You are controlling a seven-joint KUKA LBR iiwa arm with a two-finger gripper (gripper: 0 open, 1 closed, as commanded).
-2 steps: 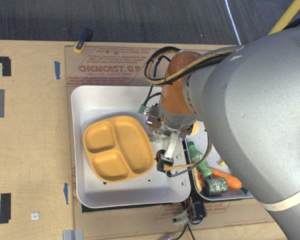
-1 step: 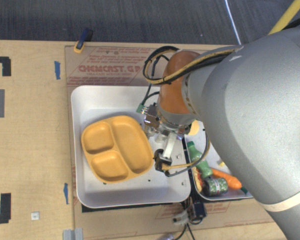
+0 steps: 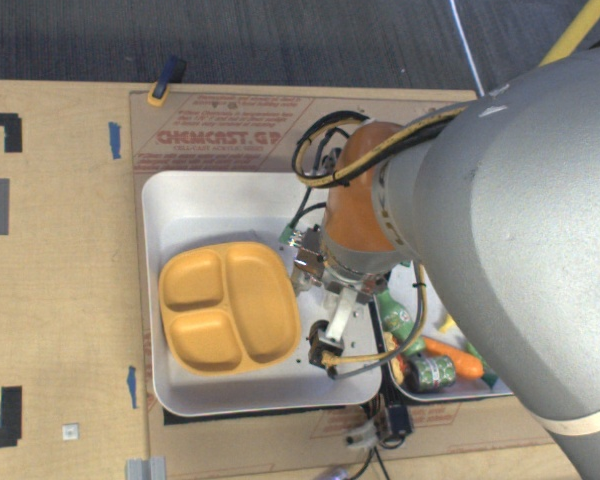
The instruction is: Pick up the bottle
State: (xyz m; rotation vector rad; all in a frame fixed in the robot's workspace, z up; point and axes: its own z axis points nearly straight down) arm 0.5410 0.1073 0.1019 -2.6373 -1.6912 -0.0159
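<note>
Green and half hidden under the arm, what looks like the bottle (image 3: 397,314) lies in the right-hand bin (image 3: 432,396), close to a carrot (image 3: 458,359). The gripper (image 3: 308,268) hangs over the other bin (image 3: 150,268), beside the yellow tray (image 3: 228,306); how wide it stands I cannot tell. A descent here likely strikes the tray and misses the bottle

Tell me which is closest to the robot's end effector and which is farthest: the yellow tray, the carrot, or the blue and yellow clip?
1. The yellow tray, in the left bin, right beside the end effector.
2. The carrot, in the right bin, toward the lower right.
3. The blue and yellow clip, outside both bins, up at the top left.
</note>
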